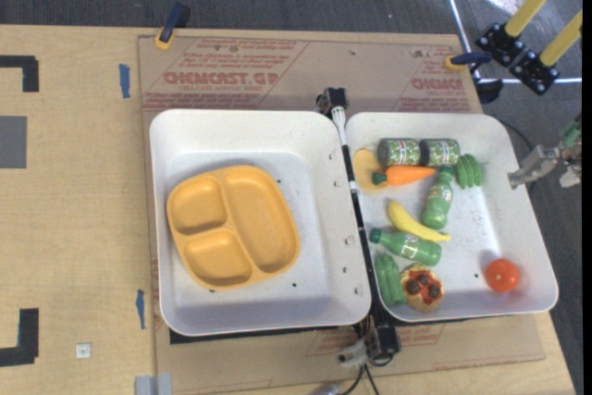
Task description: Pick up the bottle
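Observation:
Two green plastic bottles lie in the right bin (pixel 529 227). One bottle (pixel 437 200) lies tilted near the bin's middle, its cap toward the carrot. The other bottle (pixel 407 245) lies on its side lower down, under a banana (pixel 414 222). My gripper (pixel 531 166) hovers at the right bin's right rim, at the view's right edge, well apart from both bottles. Nothing shows in its grasp.
Around the bottles are two dark cans (pixel 419 151), a carrot (pixel 407 174), a green pepper (pixel 469 170), a tomato (pixel 502 275), a cucumber (pixel 386 278) and a pizza-like toy (pixel 424 286). The left bin (pixel 176 143) holds a yellow divided plate (pixel 231 225).

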